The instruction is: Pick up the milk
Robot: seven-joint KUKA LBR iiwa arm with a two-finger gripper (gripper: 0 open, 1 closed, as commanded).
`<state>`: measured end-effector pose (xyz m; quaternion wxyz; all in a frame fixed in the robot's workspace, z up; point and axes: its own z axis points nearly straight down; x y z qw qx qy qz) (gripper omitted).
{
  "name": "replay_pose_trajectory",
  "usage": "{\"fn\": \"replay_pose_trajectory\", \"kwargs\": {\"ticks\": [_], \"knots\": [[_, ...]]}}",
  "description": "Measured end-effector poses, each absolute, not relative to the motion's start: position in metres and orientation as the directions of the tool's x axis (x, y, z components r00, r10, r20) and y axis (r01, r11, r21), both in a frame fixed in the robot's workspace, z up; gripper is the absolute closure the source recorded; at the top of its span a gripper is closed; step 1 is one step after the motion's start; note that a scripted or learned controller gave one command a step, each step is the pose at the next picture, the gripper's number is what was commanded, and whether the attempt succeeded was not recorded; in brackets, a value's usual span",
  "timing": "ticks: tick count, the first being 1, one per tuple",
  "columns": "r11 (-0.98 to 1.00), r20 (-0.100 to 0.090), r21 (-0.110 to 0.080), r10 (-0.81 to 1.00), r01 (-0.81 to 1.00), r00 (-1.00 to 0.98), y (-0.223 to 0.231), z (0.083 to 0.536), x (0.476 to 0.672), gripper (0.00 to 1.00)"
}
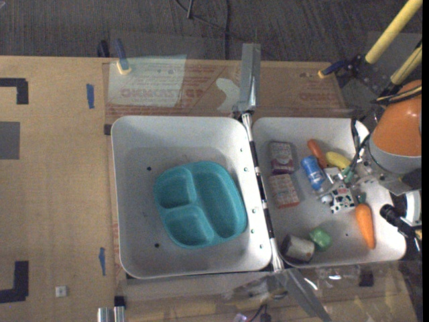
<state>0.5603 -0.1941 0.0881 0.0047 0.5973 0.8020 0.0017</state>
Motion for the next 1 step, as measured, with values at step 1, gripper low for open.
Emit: {"fn": "replay_pose_trajectory", "kwargs": {"ticks": [1], "knots": [[0.283,-0.009,0.013,0.959,0.959,-0.283,-0.1962,0.0993,0.5611,1.0]]}}
